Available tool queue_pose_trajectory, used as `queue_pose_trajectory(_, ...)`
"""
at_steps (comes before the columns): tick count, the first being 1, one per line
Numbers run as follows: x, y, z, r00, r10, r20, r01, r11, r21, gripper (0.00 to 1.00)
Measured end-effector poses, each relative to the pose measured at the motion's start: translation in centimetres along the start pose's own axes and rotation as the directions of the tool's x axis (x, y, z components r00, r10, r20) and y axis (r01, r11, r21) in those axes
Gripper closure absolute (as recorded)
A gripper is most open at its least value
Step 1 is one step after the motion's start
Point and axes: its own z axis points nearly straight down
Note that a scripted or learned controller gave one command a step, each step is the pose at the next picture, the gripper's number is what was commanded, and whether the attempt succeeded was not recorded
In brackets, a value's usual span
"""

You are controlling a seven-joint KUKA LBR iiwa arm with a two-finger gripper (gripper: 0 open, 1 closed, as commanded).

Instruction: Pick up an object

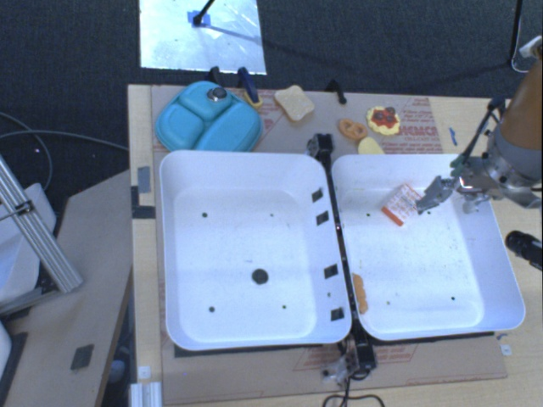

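Pincer [431, 195] low over right bin [496, 265], grip state impossible to tell. White-and-orange packet [402, 203] flat in that bin's upper part, just beside fingertips, possibly touching.

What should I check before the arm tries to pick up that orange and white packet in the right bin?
1. Packet lies in the right bin: ok.
2. Tool is next to the packet, on its right: ok.
3. Packet between the tool's fingers: cannot tell.
4. Nothing lies on the packet: ok.
5. Orange piece at the bin's left wall is well away from the packet: ok.
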Motion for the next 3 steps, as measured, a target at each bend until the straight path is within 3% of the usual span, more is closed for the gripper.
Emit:
queue_pose_trajectory(1,5.8,4.7,14.5,1.000,-0.008,-0.003,0.008,1.000,0.002,0.00)
queue_pose_trajectory(2,1.2,9.8,15.8,1.000,0.001,0.001,-0.001,1.000,-0.005,0.00)
queue_pose_trajectory(3,-5.8,10.8,15.8,1.000,0.005,-0.002,-0.005,1.000,0.005,0.00)
